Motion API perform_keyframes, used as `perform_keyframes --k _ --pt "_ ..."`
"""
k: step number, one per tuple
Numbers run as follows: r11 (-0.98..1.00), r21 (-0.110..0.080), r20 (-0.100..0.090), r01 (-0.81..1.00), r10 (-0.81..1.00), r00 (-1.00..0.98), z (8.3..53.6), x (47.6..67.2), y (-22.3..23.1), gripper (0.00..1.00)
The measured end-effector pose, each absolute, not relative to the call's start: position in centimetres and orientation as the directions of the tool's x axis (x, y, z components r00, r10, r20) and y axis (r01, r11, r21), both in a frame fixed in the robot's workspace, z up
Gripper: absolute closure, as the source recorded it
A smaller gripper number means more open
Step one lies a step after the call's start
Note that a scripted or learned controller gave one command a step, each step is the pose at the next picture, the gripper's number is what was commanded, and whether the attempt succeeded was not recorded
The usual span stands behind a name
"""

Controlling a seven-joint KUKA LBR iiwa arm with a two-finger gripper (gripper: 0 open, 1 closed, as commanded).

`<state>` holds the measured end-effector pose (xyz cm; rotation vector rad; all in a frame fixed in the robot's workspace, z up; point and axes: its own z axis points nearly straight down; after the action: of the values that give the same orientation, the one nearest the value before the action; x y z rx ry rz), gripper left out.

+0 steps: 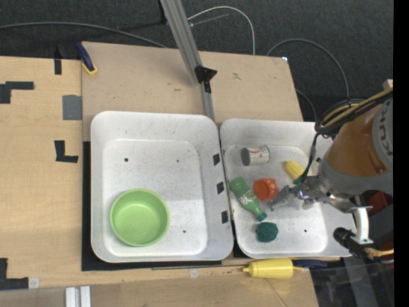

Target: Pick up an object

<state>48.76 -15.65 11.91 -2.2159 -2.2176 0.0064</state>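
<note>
The right bin (307, 235) holds several small things. A grey and white can (255, 154) lies near its back. A yellow piece (294, 169) lies to the right of the can. An orange lump (265, 188) sits in the middle, beside a green bottle (246, 198) lying on its side. A dark green lump (267, 231) rests near the front. My gripper (283, 199) reaches in from the right, low over the bin floor, just right of the orange lump and touching or nearly touching it. I see nothing lifted.
A light green bowl (139, 217) stands in the front left corner of the left bin (153, 133). A yellow tool (271, 268) lies on the bench in front of the right bin. A grey pole (182, 27) rises behind the bins.
</note>
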Motion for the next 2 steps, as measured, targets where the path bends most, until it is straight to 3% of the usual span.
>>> perform_keyframes --k 1,2 --pt "0.001 0.000 -0.001 1.000 1.000 -0.001 8.9 48.8 -15.6 0.00" --pt "0.001 -0.002 0.001 1.000 1.000 -0.001 10.0 48.8 -15.6 1.00"
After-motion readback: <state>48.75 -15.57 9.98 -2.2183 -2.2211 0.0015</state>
